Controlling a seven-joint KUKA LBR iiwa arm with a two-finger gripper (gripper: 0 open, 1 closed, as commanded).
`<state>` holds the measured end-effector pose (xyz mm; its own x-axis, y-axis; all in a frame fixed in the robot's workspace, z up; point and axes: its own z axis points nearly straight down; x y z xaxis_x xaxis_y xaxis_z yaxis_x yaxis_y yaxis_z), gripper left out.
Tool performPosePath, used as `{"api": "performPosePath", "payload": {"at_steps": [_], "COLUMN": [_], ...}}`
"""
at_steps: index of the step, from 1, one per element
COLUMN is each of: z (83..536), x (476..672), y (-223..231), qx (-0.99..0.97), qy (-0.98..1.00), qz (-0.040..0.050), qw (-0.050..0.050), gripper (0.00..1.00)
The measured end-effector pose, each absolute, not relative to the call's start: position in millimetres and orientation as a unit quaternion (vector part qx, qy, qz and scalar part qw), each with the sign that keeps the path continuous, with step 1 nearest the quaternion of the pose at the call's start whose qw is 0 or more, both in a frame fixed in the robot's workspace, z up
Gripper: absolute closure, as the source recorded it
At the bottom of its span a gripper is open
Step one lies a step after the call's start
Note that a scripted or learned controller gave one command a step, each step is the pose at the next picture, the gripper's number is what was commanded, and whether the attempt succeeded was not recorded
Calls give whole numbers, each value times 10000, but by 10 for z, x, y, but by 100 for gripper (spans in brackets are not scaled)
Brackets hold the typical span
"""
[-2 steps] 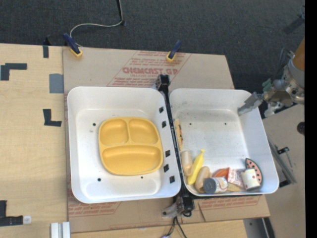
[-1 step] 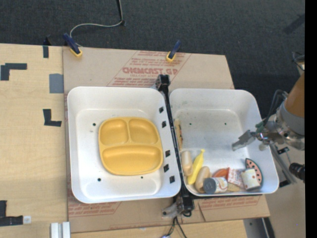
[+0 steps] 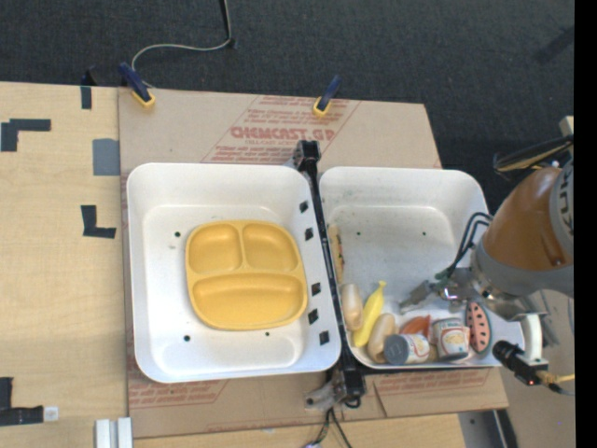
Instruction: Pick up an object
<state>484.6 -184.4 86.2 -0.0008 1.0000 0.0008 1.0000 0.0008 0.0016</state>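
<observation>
My arm (image 3: 527, 227) reaches in from the right and hangs over the right-hand bin (image 3: 401, 189), with my end effector (image 3: 438, 289) low over the bin's floor, just above the pile of small objects crowded along the near edge. From this angle I cannot tell how the end effector is set, and nothing is visibly caught in it, so I judge that I hold nothing yet.

The candidates for picking all lie in that near strip of the right-hand bin: a yellow banana-like piece (image 3: 370, 312) leaning beside a pale oblong item (image 3: 352, 304), a small can with a grey lid (image 3: 397, 349), a labelled tin (image 3: 451, 338), a red item (image 3: 416, 326) between them, and a slice-shaped pink piece (image 3: 478, 326) at the far right. They sit touching or nearly touching one another, which I expect makes a clean grasp harder. My end effector is nearest the red item and the labelled tin, a little above and behind them.

The left-hand bin (image 3: 149, 250) carries a yellow divided plate (image 3: 246, 274), well apart from where I am working.

So the task looks barely begun: I am positioned over the cluster, but the descent, the grasp and the lift are all left to do
</observation>
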Motion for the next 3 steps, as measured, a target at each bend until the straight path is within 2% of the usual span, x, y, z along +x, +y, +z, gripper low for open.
{"api": "performPosePath", "payload": {"at_steps": [1, 2, 3], "z": [863, 862, 957], "x": [4854, 4853, 4857], "y": [-1351, -1179, -1174], "qx": [7073, 7075, 7075], "qy": [7069, 7067, 7067], "qz": [6, 7, 11], "qw": [39, 41, 36], "gripper": [0, 0, 100]}}
